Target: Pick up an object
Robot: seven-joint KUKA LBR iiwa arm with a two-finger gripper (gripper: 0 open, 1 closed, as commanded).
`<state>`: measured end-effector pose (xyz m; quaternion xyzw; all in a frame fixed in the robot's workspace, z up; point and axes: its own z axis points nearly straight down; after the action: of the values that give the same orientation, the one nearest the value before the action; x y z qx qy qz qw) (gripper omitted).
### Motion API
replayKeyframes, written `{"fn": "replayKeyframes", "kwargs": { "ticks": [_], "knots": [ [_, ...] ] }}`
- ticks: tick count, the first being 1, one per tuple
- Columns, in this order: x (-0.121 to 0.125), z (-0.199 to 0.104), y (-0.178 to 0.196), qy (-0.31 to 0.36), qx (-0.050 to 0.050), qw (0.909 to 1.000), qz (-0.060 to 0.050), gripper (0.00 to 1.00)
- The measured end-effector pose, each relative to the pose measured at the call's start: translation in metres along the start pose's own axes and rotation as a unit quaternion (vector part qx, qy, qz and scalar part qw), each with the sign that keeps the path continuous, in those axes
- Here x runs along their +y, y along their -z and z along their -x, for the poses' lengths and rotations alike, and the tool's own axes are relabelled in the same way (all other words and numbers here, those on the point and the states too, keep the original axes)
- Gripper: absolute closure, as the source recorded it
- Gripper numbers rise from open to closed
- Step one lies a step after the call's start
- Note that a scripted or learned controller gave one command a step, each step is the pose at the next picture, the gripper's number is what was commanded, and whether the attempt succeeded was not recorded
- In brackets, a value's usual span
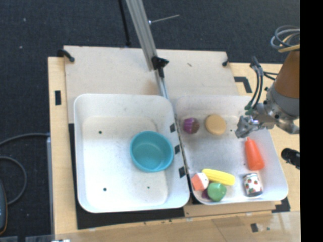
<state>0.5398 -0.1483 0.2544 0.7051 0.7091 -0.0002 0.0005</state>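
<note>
The right bin (229, 105) holds a purple round piece (190, 125), a tan bun-like piece (216, 124), an orange carrot (254, 154), a yellow banana-like piece (218, 176), a green ball (216, 191), a small orange-and-white block (200, 181) and a small patterned can (252, 184). My gripper (244, 126) hangs over the bin's right half, just right of the tan piece and above the carrot's upper end. Nothing shows between its fingers.
The left bin (96, 110) holds a blue bowl (151, 151). A metal pole (144, 29) rises from the back of the bench between the bins. Cables (260, 82) trail off the arm at the right edge.
</note>
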Motion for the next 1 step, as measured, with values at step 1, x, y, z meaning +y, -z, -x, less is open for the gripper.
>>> {"fn": "replayKeyframes", "kwargs": {
  "ticks": [1],
  "knots": [
    [0.0249,-0.0558,0.0050,0.002,0.001,1.0000,0.001,1.00]
  ]
}}
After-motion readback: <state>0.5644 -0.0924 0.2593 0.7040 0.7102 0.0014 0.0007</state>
